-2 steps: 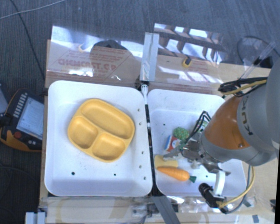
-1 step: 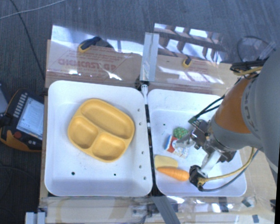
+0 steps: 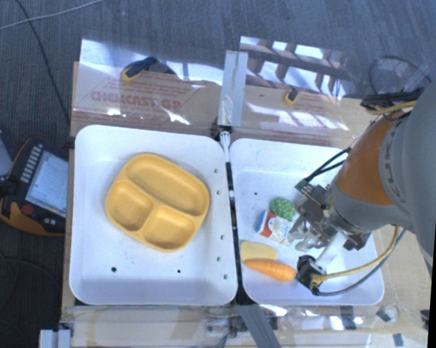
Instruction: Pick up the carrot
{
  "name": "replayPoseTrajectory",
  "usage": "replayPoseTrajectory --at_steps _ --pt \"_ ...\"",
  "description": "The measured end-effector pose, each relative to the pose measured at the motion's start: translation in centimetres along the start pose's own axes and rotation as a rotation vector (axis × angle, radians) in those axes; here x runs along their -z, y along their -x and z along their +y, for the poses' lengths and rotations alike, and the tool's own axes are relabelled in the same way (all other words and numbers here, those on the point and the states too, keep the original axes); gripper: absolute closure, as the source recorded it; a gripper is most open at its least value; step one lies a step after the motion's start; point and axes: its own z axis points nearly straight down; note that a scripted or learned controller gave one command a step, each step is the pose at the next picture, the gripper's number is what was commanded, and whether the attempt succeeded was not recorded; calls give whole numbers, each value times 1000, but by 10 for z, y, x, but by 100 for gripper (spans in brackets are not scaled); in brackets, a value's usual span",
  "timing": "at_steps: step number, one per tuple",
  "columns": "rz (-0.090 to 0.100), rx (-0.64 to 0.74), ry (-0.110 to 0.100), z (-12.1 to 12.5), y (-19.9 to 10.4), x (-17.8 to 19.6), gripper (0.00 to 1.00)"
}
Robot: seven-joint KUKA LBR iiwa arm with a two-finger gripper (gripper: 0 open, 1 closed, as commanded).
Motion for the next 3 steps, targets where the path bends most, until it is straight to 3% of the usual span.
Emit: replayPoseTrajectory --at_steps 1,2,3 --pt "4 -216 1 41 53 39 100" --pt "5 -422 3 65 79 160 100" --pt "6 -680 2 92 116 238 100"
